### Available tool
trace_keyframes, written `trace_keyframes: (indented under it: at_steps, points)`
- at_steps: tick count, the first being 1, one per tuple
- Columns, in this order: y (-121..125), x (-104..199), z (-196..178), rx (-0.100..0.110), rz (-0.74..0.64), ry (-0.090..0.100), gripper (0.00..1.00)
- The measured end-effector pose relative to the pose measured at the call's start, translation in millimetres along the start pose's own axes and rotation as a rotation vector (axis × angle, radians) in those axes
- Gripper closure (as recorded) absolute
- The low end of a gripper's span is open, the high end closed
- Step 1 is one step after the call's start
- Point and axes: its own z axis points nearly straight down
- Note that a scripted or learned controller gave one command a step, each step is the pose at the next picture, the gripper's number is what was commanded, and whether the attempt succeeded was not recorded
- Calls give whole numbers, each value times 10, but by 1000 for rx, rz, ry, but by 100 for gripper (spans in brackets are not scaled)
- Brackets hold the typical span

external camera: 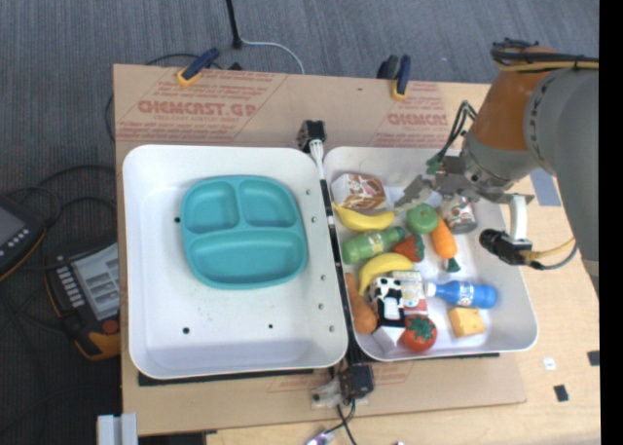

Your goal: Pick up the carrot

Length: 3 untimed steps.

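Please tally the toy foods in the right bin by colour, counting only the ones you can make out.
Yellow: 3, two bananas and a cheese wedge
Green: 2, a cucumber and a round green piece
Orange: 1, the carrot
Red: 1, a tomato
Blue: 1, a bottle
Total: 8

Glossy white plastic bins [146, 239], smooth matt teal plastic plate [243, 232], shiny plastic carrot [444, 239], brown cardboard sheet [195, 107]

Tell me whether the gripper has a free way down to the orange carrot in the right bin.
Probably yes. The gripper hangs just above the orange carrot, whose upper side lies bare. A green round fruit sits close beside the carrot and may crowd one finger.
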Motion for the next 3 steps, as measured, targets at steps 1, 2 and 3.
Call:
trace_keyframes:
  at_steps: [1,2,3]
  points:
    - [-62,-55,28,-2,-54,4,0]
    - [-288,-112,54,-5,-159,9,0]
    - [-686,-202,68,-34,-525,-18,0]
